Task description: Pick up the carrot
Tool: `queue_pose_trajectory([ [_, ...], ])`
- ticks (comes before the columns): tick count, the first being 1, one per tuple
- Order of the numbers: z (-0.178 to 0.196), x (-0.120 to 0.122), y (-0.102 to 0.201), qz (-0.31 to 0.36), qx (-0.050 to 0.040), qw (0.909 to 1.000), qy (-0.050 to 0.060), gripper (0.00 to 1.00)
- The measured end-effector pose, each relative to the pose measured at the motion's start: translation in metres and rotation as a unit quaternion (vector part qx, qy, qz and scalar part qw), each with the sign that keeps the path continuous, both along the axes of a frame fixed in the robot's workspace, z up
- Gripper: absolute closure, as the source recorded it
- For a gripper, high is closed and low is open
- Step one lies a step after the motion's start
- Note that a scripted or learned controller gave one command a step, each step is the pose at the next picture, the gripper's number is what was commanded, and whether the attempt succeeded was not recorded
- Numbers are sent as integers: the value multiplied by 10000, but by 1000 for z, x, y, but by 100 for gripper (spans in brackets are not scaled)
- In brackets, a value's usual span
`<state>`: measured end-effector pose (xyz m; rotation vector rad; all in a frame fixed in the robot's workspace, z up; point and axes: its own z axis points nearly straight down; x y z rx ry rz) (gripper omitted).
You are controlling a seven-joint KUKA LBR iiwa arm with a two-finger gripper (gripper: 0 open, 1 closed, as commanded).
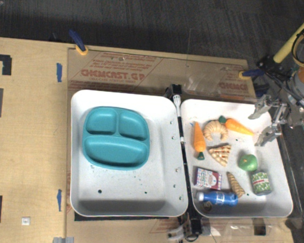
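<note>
Two orange carrots lie in the right bin (284,203). One carrot (239,127) lies near the bin's far side with its green top pointing left. The other carrot (198,139) lies along the bin's left wall, green end toward the front. My gripper (264,124) hangs over the bin's far right corner, just right of the first carrot and apart from it. Its fingers (269,136) stand open with nothing between them.
Around the carrots in the right bin lie a croissant (215,129), a ridged shell-like pastry (220,153), a green fruit (248,162), a green can (260,182), a small box (206,178), a cone (236,185) and a blue bottle (218,198). A teal divided plate (116,137) sits in the left bin (126,197).
</note>
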<state>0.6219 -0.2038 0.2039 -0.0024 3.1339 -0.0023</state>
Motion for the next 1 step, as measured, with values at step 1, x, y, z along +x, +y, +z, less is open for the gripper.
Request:
queue_pose_trajectory([
  [1, -106, 25, 88, -1395, 15, 9902, -23, 0],
])
